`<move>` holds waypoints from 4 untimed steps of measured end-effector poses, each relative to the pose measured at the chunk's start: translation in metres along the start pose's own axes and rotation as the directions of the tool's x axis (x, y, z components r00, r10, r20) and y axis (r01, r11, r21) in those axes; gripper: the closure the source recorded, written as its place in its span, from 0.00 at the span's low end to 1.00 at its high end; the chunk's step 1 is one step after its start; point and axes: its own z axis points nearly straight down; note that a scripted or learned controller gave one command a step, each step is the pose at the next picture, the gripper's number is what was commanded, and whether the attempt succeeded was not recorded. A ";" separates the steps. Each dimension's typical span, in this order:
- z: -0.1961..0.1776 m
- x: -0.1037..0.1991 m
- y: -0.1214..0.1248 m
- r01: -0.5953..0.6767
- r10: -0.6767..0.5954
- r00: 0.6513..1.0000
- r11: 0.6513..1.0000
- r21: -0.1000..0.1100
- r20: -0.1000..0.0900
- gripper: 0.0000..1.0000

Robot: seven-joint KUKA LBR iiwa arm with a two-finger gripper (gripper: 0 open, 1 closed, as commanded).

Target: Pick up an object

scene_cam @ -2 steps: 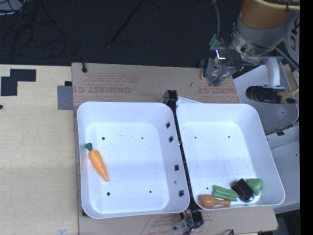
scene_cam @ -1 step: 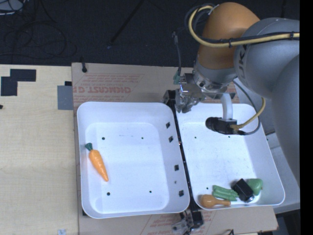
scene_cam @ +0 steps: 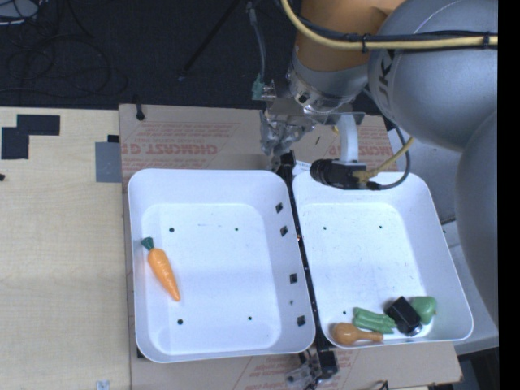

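An orange toy carrot [scene_cam: 163,273] with a green top lies by the left wall of the left bin [scene_cam: 213,187]. In the near right corner of the right bin [scene_cam: 366,250] lie a green pod [scene_cam: 374,320], a black block [scene_cam: 404,315], a green piece [scene_cam: 424,305] and a tan pear-shaped toy [scene_cam: 355,334], packed close together. My gripper [scene_cam: 278,143] hangs above the far edge of the bins, over the divide between them, well away from every object. I see nothing held in it.
The grey arm and its orange band [scene_cam: 341,15] fill the upper right and overhang the right bin's far side. A black cable fitting [scene_cam: 337,173] sits at the right bin's far rim. Cardboard [scene_cam: 195,136] lies under the bins, on a wooden bench [scene_cam: 57,258].
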 end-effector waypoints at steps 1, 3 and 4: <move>-0.062 0.054 0.001 -0.004 0.004 1.000 1.000 0.002 0.002 1.00; -0.212 0.066 0.001 -0.009 0.009 1.000 1.000 -0.001 0.002 1.00; -0.116 -0.010 0.000 -0.016 0.016 1.000 1.000 0.020 0.008 1.00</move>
